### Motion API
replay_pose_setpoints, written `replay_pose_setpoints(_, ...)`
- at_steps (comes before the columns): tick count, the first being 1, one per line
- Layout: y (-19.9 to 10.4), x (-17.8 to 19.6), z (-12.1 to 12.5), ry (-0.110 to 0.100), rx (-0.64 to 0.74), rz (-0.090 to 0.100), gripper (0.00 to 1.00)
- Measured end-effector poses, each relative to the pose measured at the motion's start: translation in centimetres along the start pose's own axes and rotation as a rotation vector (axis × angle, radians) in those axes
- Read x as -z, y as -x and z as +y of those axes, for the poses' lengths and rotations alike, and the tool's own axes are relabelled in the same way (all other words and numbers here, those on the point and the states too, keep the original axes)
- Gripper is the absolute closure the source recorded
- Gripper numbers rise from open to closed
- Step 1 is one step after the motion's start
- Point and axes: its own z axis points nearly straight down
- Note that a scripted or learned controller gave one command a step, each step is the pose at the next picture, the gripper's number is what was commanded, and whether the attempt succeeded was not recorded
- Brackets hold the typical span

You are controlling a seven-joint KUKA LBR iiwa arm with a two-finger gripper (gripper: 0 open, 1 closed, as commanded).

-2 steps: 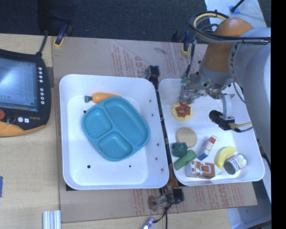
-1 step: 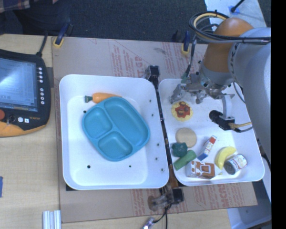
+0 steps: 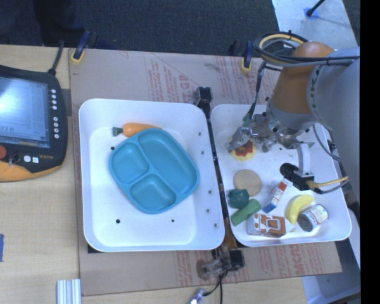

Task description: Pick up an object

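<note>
Two bins: a white left bin point(image 3: 92, 189) and a white right bin point(image 3: 223, 120) stand side by side on the bench, their inner walls meeting down the middle.
Camera view, left bin: a blue divided plate point(image 3: 153, 170) lies in the centre, set askew; an orange carrot point(image 3: 137, 129) lies against its far edge.
Camera view, right bin, near half: a tan disc point(image 3: 247, 182), a dark green lump point(image 3: 238, 197), a green cylinder point(image 3: 245, 212), a printed carton point(image 3: 269, 225), a white tube point(image 3: 278, 194), a yellow banana point(image 3: 299, 206) and a small can point(image 3: 313, 217) are packed close, several of them touching.
Obstructions: the tan disc lies just on the near side of the gripper; the grey arm covers the bin's far right part.
Off the bins: a teach pendant point(image 3: 22, 128) lies at the bench's left.
Edges and room: the left bin has bare floor all round the plate; the right bin's bare floor is confined to its far left corner and a strip before the tan disc.
Task's thing: a red and yellow item point(image 3: 243, 149) lies in the far left part of the right bin, well apart from the crowded near half.
Pincer: the gripper point(image 3: 246, 139) sits directly over the red and yellow item, at or close to it; contact and width of opening cannot be told.
</note>
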Motion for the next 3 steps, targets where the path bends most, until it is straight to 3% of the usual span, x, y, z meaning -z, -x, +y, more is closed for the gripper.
replay_pose_setpoints(1,1.5,-0.1,-9.4,0.000,0.000,0.001,0.00)
replay_pose_setpoints(3,-0.4,0.0,-10.2,0.002,0.001,0.001,0.00)
